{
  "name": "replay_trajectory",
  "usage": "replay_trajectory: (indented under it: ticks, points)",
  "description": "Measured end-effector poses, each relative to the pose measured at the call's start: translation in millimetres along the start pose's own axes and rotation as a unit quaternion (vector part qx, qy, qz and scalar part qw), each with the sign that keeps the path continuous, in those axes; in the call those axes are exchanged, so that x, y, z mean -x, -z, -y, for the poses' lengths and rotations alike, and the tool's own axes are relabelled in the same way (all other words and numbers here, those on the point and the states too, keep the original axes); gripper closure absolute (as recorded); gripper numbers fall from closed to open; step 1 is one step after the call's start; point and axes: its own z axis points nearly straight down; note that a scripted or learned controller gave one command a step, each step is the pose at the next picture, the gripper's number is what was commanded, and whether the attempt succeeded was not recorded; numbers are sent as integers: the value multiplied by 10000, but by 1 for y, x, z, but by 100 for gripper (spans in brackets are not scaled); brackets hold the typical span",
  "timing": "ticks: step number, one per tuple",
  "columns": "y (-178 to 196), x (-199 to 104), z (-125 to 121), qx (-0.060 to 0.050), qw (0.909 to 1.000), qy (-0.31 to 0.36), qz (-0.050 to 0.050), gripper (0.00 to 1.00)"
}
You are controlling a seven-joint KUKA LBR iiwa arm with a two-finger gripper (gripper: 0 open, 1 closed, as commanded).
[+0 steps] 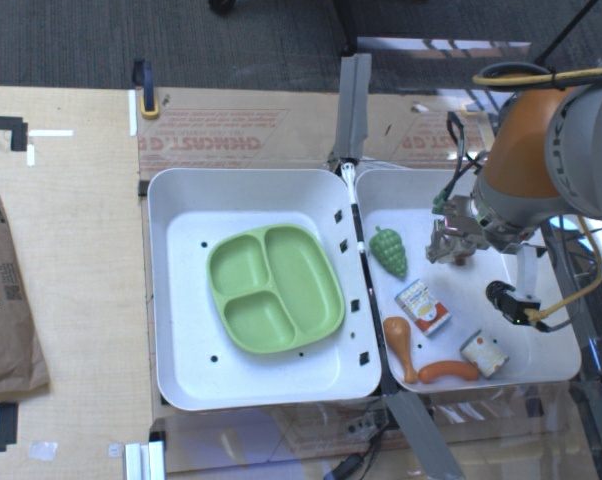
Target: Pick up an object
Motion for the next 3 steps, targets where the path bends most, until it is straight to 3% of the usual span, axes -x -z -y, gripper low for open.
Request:
replay_trajectory:
  ticks: [1,2,3]
  points:
    - [0,0,0,1,10000,-4,0,0]
    - [8,1,0,-7,10000,-7,3,100]
    - [8,1,0,-6,10000,-10,4,0]
